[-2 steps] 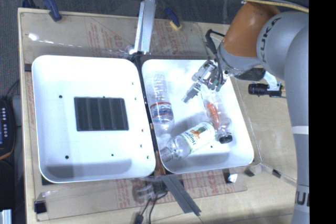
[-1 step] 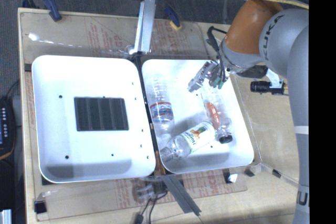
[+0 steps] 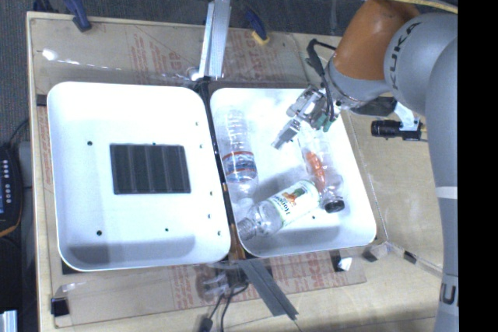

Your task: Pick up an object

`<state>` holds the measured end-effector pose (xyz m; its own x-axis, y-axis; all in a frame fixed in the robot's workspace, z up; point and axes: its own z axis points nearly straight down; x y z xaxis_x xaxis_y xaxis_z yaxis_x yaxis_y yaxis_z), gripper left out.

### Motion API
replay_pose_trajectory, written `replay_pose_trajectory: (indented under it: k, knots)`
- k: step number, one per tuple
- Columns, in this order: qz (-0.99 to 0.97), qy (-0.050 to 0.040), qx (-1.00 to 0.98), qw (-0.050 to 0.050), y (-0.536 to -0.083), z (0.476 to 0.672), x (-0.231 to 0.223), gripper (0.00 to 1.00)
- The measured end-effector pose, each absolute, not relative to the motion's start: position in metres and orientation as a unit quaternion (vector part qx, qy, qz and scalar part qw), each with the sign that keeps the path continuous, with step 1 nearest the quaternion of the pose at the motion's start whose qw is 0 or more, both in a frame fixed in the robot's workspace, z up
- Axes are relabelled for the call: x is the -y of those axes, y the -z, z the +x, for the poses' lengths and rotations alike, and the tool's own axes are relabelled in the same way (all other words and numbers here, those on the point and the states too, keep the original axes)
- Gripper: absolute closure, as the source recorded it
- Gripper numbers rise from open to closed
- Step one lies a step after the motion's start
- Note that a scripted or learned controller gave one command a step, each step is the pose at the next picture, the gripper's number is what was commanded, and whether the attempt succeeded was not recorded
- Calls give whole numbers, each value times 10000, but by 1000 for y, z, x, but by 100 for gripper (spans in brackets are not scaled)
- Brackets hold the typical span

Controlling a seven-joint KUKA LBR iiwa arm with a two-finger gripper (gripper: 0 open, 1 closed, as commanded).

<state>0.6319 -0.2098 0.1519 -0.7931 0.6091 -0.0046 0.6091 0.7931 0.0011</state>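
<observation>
1. Bottles lie in the right bin (image 3: 354, 233): a clear bottle (image 3: 237, 152) by the left wall, a green-label bottle (image 3: 284, 207) across the front, and an orange bottle (image 3: 320, 175) at right.
2. Gripper (image 3: 298, 122) hangs over the back of that bin, apart from all three; whether its fingers are spread or closed I cannot tell.
3. Likely light, thin, slippery, apt to roll; grasp across the mid-body.

Three clear plastic bottles lie on their sides in the right bin (image 3: 354, 225). One with a blue label (image 3: 237, 152) runs along the bin's left wall. A second, with a green and white label (image 3: 282, 207), lies slantwise near the bin's front wall, cap toward the front-left corner. The third, orange-labelled with a dark cap (image 3: 320, 176), lies by the right wall.
</observation>
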Motion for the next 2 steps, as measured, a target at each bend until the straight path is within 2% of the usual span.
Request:
replay_pose_trajectory:
  k: [1,2]
  knots:
    - [2989,3,-9543,17,-227,621,210,0]
    - [2390,2,-9710,-1,-165,622,208,0]
